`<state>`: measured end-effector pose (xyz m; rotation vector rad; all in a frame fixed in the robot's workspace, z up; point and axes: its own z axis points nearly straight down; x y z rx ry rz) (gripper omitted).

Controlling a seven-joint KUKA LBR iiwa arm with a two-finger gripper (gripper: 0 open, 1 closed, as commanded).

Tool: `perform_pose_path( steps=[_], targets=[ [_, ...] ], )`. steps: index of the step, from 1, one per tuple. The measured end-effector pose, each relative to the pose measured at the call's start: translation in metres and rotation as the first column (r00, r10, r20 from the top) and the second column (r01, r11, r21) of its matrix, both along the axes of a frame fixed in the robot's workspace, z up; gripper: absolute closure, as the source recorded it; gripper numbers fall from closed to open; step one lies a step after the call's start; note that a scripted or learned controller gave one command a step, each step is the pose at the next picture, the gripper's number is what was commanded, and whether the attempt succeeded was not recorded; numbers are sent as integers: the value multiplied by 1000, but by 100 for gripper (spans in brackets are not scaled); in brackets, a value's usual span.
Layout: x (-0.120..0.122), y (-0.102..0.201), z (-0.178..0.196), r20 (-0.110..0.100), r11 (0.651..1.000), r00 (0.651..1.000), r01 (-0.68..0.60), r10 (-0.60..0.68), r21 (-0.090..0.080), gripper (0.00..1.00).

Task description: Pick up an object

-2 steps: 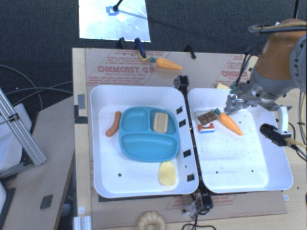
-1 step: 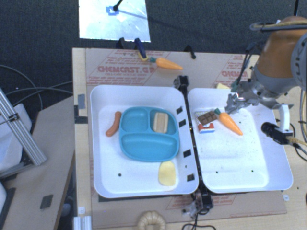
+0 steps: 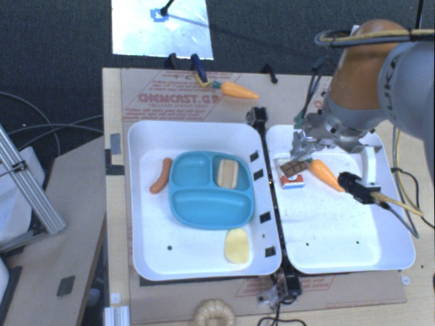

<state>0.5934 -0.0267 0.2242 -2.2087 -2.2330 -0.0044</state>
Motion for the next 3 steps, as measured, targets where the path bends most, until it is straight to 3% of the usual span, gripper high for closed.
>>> perform_pose_path(
  steps=[1,2,3],
  targets=[
    [13,58,7,2,1000,1000,0,0,0,100],
    [7,117,4,0,1000,1000,1,-1,0,100],
    [14,95,-6,-1,1000,1000,12,-12,-3,100]
  ],
)
